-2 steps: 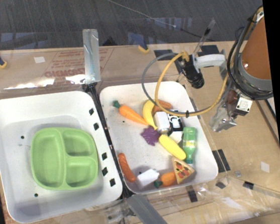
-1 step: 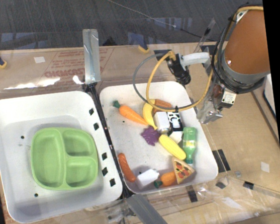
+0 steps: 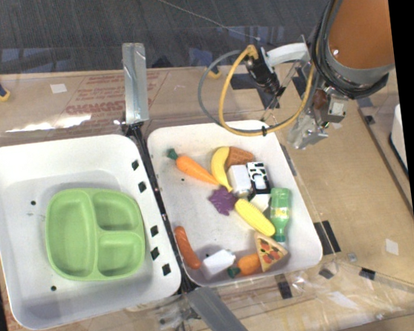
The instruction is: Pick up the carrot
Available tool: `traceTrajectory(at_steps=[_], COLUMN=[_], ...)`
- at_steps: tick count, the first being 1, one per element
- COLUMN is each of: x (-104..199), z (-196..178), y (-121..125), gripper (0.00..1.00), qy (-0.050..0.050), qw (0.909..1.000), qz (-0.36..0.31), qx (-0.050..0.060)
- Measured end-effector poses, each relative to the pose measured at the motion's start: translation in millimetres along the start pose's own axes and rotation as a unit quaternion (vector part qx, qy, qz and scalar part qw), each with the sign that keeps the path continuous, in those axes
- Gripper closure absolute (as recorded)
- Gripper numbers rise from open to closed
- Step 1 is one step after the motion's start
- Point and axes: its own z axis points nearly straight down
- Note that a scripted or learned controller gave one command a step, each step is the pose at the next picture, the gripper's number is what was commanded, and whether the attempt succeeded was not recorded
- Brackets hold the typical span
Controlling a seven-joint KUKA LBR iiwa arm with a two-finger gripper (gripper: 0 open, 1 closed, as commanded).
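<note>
You cannot tell how the gripper (image 3: 314, 131) holds its fingers; it is small and blurred beside the right bin (image 3: 294, 188). The arm (image 3: 357, 19) runs off the top and right edges. A second orange vegetable (image 3: 247, 264) lies half hidden behind the white block (image 3: 219, 261) and the pizza slice (image 3: 271, 251). The print on the black-and-white box (image 3: 257, 176) is too small to read.

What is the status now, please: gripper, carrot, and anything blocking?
Gripper outside right bin, beyond its far right corner, holding nothing. Carrot lying in bin's upper left, untouched. Banana close beside it; top side clear.
</note>
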Motion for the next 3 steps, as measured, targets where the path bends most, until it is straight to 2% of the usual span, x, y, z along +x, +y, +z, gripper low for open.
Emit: traceTrajectory(at_steps=[1,2,3], x=[59,59,51], z=[19,24,19], y=[-15,-42,-78], gripper=[1.00,1.00,1.00], qy=[-0.003,-0.004,-0.005], qw=[0.9999,0.9988,0.9999], qz=[-0.015,0.048,-0.009], qx=[0.001,-0.002,-0.001])
